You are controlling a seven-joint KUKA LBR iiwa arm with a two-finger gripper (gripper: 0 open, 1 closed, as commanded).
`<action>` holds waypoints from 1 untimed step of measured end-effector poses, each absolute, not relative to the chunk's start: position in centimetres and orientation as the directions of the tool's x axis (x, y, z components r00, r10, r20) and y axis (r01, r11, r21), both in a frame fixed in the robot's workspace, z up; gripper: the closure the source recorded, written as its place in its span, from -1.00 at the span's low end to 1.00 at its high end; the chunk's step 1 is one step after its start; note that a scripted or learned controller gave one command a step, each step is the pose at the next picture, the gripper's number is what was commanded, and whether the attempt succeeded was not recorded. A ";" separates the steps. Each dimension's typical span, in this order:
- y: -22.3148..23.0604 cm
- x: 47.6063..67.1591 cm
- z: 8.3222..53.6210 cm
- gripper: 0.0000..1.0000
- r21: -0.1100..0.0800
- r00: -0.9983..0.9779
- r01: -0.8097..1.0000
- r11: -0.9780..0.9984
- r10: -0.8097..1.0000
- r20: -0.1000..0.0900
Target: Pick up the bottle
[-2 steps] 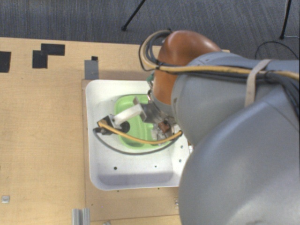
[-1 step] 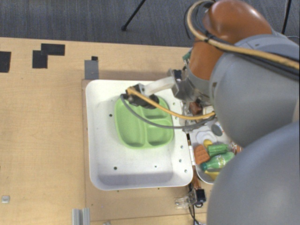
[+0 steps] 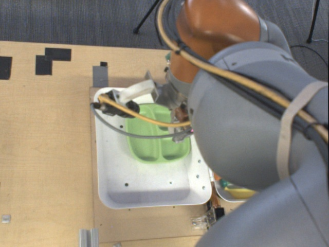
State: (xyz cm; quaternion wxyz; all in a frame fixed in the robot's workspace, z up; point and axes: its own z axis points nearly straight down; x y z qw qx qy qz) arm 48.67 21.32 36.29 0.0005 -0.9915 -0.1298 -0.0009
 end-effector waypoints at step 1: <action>21.3 48.8 37.4 1.00 0.000 0.966 0.257 -0.966 0.257 0.004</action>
